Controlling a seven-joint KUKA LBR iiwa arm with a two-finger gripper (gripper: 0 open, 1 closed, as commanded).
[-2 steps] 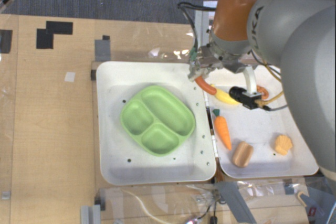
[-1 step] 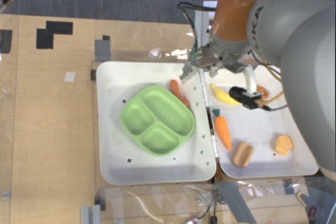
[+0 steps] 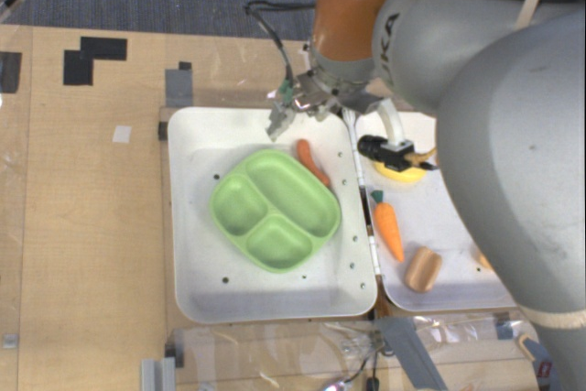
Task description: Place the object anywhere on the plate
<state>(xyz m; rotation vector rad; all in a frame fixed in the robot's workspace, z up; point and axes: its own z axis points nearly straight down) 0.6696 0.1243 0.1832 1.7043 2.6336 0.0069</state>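
Observation:
A green divided plate [image 3: 275,208] lies in the left white bin [image 3: 197,288]. A slim orange-red sausage-shaped object [image 3: 311,162] rests against the plate's upper right rim, between the plate and the bin's right wall. My gripper [image 3: 286,113] hangs just above and left of that object, near the bin's far edge. I see nothing held in it. The arm's orange band and grey body cover the upper right of the view.
The right bin [image 3: 458,298] holds a carrot [image 3: 390,230], a tan cylinder [image 3: 423,269] and a yellow object [image 3: 408,171] partly under the arm. A small orange piece [image 3: 482,262] peeks out beside the arm.

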